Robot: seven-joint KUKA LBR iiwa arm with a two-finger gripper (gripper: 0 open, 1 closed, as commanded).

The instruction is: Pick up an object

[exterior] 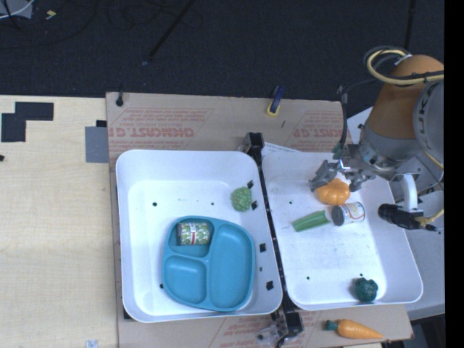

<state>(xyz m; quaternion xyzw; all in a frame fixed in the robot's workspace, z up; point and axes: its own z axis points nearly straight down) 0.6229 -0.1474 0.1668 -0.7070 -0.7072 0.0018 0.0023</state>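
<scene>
My gripper (335, 175) reaches in from the right over the back of the right bin (395, 267). A round orange fruit (333, 193) lies just at its tip, touching it or nearly so. Right in front of the fruit lie a green cucumber-like stick (311, 221) and a small clear jar with a red label (349, 212). A dark green lump (365, 289) rests near the right bin's front right corner.
The left bin (138, 194) holds a blue divided tray (217, 267) with a green-labelled can (194, 233) in one compartment, and a light green leafy piece (241, 198) by the divider. An orange carrot (353, 330) lies outside, in front of the right bin.
</scene>
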